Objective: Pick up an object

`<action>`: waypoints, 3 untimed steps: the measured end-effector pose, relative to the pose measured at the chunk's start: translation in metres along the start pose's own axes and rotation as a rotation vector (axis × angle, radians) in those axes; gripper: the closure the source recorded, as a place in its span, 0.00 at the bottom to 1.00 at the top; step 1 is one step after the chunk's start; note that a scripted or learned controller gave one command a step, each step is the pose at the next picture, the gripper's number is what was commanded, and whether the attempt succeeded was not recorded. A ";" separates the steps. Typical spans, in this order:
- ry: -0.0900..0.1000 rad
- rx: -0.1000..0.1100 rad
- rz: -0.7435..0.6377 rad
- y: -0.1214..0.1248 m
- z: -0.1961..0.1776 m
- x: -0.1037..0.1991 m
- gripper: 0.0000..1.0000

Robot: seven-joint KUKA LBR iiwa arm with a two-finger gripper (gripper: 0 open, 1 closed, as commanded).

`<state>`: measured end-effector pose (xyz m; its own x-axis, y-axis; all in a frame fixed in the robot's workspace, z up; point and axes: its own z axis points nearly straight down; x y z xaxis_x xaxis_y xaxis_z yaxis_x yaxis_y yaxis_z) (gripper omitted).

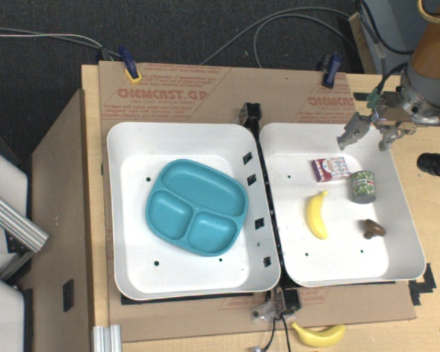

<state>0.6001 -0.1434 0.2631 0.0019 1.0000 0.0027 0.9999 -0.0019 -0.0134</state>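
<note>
The gripper hangs above the far right corner of the right bin, its two fingers spread wide apart with nothing between them. One finger points down-left toward the bin floor, the other sits just to its right by the wrist.

Nearest below it lies a small box, red and white, flat on the bin floor. Just right of the box and touching or nearly touching it is a green can, lying on its side. A banana lies in front of the box, apart from it, near the bin's middle. A small brown lump rests toward the right wall, in front of the can.

The left bin holds a blue tray with three compartments, well away from the gripper. A second banana lies on the bench outside the bins, at the near edge. Two clamps grip the cardboard's far edge.
</note>
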 end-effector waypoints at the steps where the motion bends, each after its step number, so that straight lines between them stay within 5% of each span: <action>1: -0.002 -0.013 -0.003 0.002 -0.007 0.000 0.00; 3: -0.001 -0.006 -0.002 0.019 0.100 -0.007 0.00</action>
<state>0.6176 -0.1501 0.1629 -0.0005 1.0000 0.0021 1.0000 0.0005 -0.0070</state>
